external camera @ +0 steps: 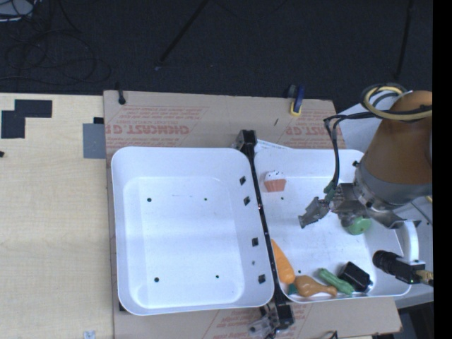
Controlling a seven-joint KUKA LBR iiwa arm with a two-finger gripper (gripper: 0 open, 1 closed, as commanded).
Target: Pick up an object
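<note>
My gripper (313,215) hangs low over the middle of the right bin (311,162), with nothing seen in it. A green round object (357,224) sits just right of it, partly under the wrist. A small orange-pink block (275,183) lies to the gripper's upper left, near the divider. Along the bin's front edge lie an orange carrot (282,261), a yellow-orange piece (311,286), a green stick-like item (336,282) and a black block (355,275).
The left bin (123,182) lies beside the right one, split from it by a black divider strip (258,210). Both rest on cardboard (176,115). The arm's grey and orange body (399,150) covers the right bin's right side.
</note>
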